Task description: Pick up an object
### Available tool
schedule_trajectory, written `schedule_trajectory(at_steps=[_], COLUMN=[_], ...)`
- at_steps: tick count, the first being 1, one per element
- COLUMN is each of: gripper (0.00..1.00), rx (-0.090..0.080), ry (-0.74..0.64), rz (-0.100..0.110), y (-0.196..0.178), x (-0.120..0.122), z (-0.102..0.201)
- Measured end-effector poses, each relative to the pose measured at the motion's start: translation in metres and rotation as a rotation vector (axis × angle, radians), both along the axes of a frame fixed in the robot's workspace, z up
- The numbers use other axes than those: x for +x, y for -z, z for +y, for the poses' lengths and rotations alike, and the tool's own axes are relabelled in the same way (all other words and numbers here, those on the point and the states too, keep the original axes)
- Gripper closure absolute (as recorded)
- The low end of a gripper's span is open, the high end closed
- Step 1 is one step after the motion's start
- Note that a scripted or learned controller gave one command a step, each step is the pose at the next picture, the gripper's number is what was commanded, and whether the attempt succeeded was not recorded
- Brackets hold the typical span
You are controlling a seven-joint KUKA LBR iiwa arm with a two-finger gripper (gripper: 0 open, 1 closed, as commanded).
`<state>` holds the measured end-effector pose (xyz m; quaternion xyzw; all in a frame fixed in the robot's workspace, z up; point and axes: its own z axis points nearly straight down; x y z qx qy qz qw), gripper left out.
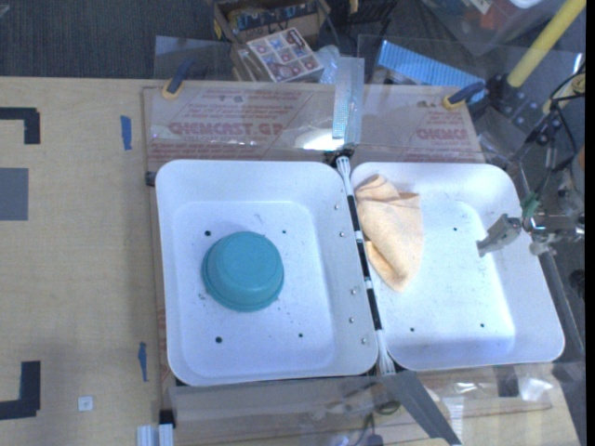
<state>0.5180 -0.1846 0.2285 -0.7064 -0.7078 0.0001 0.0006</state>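
A teal bowl [244, 269] sits upside down in the middle of the left bin [186, 193]. A crumpled yellow cloth [391, 229] lies in the right bin [483, 333], against its left wall. My gripper [496, 236] reaches in over the right bin's right side, well to the right of the cloth and apart from it. Nothing shows in its grasp.
The two white bins meet at a central divider [361, 258]. Clear plastic panels [279, 124] stand behind them, with boxes and clutter beyond. A bare wooden bench top [74, 249] stretches to the left. Cables and arm hardware [558, 203] crowd the right edge.
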Motion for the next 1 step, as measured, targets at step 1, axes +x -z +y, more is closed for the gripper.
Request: schedule_trajectory(at_steps=[1], gripper=[0.00], rx=[-0.002], ry=[0.070], rz=[-0.004], y=[0.0138], x=[0.0603], z=[0.0961])
